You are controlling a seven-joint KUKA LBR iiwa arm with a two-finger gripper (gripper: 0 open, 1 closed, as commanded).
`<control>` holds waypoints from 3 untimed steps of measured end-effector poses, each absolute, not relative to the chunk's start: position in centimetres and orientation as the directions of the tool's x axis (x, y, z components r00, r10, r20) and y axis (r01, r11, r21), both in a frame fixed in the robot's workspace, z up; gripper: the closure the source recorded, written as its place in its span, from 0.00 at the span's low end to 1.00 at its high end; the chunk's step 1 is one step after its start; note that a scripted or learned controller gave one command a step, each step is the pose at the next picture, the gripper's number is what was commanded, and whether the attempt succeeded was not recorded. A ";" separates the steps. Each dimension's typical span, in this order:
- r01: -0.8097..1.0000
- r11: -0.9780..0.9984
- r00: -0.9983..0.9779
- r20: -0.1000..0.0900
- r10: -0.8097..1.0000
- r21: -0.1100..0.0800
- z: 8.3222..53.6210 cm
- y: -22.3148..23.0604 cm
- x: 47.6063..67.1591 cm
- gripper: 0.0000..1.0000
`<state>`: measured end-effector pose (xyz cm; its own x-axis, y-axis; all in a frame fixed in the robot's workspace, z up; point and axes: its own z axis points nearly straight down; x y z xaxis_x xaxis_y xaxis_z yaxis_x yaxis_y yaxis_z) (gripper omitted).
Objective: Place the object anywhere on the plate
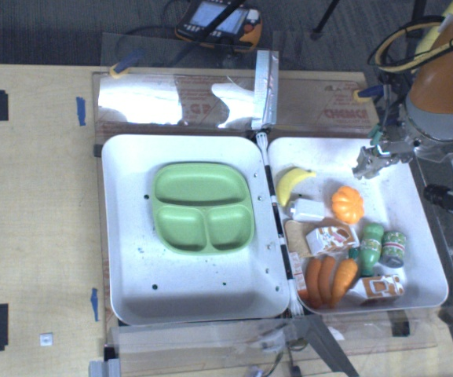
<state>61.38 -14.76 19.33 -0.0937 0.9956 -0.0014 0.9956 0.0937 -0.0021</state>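
Two carrots (330,280) partly hide a small carton (381,287).

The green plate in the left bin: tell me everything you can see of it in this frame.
The green plate is a pale green, rounded-rectangle tray that looks like matte plastic. Raised ridges split it into three compartments: one long one across the far side and two smaller ones side by side on the near side. It lies flat, right side up, roughly in the middle of the left bin, resting on the bin's floor. All three compartments hold nothing.

Print on cardboard (332,108), packages: illegible.
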 end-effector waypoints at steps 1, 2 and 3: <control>0.999 -0.043 0.043 -0.002 0.999 0.001 25.0 -10.5 60.3 1.00; 0.966 0.260 -0.260 -0.002 0.966 0.002 23.5 -5.4 65.9 1.00; 0.865 0.502 -0.502 0.001 0.865 -0.001 19.4 2.0 66.7 1.00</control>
